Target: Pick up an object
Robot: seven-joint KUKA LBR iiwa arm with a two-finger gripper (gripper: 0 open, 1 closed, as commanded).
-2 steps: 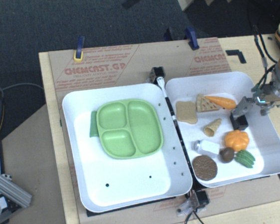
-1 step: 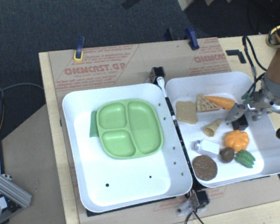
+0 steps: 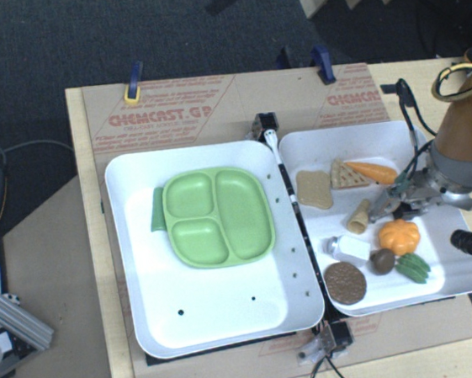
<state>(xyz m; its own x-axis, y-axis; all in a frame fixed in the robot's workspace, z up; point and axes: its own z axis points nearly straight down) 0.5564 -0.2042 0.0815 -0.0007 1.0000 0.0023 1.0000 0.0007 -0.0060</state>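
The gripper [image 3: 399,203], its grip impossible to make out amid dark blurred parts, hangs in the right bin [image 3: 450,282] just above an orange pumpkin-like toy [image 3: 398,236], with a beige cone [image 3: 358,216] to its left.

Light falls bright and even from above, so the white bins [image 3: 227,329] on the gripper's [image 3: 390,206] far side come close to washing out and show only faint, soft shadows under their rims. The dark floor beyond the bench [image 3: 106,241] stays dim and low in detail. The picture is slightly soft throughout, and the small items just beside the gripper look a little blurred and grainy.
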